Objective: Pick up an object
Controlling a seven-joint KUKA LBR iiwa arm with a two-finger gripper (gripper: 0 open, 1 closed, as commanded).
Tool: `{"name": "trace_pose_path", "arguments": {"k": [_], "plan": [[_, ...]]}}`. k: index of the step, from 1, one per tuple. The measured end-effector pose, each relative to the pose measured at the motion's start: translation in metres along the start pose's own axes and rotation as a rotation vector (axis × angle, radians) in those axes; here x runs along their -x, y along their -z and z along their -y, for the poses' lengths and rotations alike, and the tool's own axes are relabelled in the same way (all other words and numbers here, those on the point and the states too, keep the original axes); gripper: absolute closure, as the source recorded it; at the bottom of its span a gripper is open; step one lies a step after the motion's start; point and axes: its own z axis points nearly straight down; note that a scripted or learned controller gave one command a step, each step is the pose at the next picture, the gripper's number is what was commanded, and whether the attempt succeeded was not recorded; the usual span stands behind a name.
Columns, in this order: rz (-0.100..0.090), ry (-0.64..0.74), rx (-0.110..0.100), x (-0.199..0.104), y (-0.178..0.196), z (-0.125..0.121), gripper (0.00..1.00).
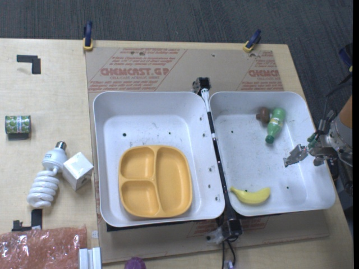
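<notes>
In the right bin (247,150) a yellow banana (251,195) lies near the front wall. A small green bottle (274,125) lies at the back right, with a brown round object (262,115) touching its upper end. My gripper (307,153) hangs at the bin's right edge, its fingers spread open with nothing between them. It is to the right of the banana and in front of the bottle, touching neither.
The left bin (106,128) holds a yellow divided plate (155,180). On the bench to the left lie a spiral light bulb (46,177), a white cube (78,170), a small green can (17,125) and a pink mesh bag (39,250).
</notes>
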Motion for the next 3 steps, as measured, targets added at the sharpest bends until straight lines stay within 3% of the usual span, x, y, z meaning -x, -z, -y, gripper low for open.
{"name": "trace_pose_path", "arguments": {"k": [1,2,3], "plan": [[-0.009,0.006,-0.004,0.002,-0.063,-0.036,0.0],[0.0,0.003,0.0,-0.043,-0.061,-0.137,0.0],[0.002,0.006,0.0,-0.043,-0.051,-0.137,1.0]]}}
